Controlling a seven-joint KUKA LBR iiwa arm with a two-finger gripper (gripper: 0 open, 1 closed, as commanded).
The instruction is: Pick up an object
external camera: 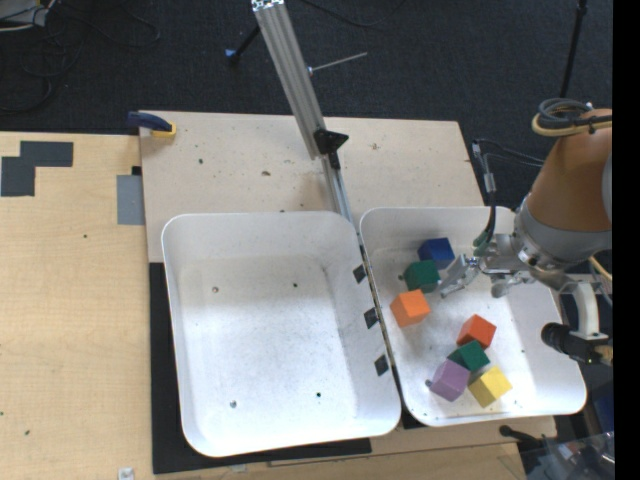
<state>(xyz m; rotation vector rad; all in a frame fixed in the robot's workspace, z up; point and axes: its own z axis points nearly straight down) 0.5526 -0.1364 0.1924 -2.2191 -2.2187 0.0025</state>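
While 7 blocks sit scattered, end effector [462, 273] hovers beside green block [422, 275].

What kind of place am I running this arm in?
Probably a robotics lab test bench: two white bins side by side on a wooden board, coloured toy blocks in the right bin, loose cables on dark carpet.

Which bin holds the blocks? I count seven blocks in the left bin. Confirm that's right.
Wrong bin. The camera view shows all seven blocks, among them the blue block and yellow block, in the right bin, not the left bin.
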